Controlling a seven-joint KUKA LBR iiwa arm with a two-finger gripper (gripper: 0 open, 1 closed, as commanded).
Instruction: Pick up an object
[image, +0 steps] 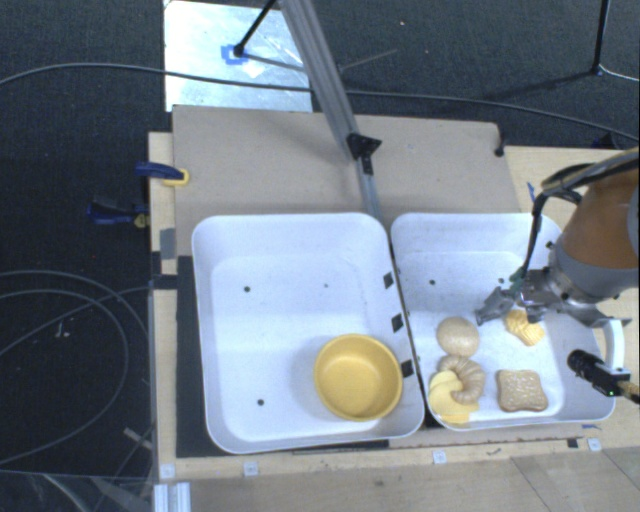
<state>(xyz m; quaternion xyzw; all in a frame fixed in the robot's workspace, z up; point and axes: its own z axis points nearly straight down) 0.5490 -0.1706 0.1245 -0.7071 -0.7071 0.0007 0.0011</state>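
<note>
My gripper (508, 306) hangs low over the right bin (450, 250), reaching in from the right. A small yellow piece (526, 330) lies right beneath and beside its tip, touching or nearly so; I cannot tell whether it is gripped. Just left of it sits a round beige lump (458, 334). In front of that lump a curled tan pastry (464, 378) rests on a yellow slice (447, 403). A square brown cracker (521, 390) lies at the bin's front right. A yellow bowl (358, 375) stands upright in the left bin (260, 270), at its front right.
The two bins meet along a ridge with black clips (397, 322). A slanted grey pole (335, 95) crosses above the back of the bench. The arm's grey and orange wrist (600, 240) overhangs the right bin's right rim.
</note>
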